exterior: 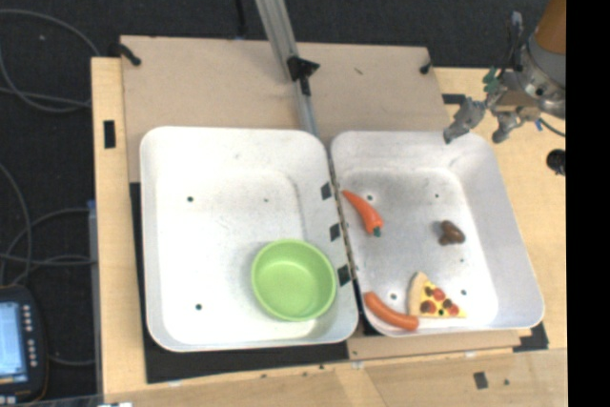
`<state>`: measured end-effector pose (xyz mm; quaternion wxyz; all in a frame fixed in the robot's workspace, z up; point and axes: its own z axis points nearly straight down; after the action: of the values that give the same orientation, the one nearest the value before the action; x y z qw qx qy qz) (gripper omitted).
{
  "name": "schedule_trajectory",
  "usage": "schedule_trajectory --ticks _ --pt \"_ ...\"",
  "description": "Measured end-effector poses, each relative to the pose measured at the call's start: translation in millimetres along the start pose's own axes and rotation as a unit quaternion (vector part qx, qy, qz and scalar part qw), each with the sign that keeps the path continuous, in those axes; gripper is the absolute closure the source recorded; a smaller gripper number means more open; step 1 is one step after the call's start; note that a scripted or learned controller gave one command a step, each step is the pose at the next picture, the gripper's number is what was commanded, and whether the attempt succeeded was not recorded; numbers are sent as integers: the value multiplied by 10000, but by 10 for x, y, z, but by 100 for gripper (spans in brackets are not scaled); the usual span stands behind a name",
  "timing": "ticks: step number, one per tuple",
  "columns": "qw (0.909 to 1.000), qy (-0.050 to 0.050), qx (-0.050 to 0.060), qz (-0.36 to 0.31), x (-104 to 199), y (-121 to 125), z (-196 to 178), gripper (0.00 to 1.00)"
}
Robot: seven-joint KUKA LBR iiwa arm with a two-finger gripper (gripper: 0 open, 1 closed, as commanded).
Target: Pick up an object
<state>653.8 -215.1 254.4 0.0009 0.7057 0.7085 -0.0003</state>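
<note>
Nearest the camera, along the front rim of the right bin (pixel 505 205), lie a smooth orange sausage-shaped toy (pixel 390 311) and, touching its end, a flat yellow pizza slice (pixel 432 298) dotted red. In the left bin (pixel 191 176), a glossy round green bowl (pixel 294 278) sits upright in the front right corner. Farther back in the right bin, a tapered orange carrot (pixel 363 211) with a green tip lies near the dividing wall, and a small lumpy brown piece (pixel 451 232) rests well apart from it. Beyond the right bin's far corner the gripper (pixel 479 122) hangs with its metal fingers spread, pinching nothing. A slanted aluminium rail (pixel 272 5) rises behind the bins.
</note>
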Motion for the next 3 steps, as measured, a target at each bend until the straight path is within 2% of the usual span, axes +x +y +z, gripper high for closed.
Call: schedule_trajectory --ticks 1,2,3 --pt "10000 -10 5 -3 -6 -2 -1 0" --pt "10000 -9 18 19 -10 -41 422 0" --pt "10000 -2 31 21 -2 -79 1051 0"
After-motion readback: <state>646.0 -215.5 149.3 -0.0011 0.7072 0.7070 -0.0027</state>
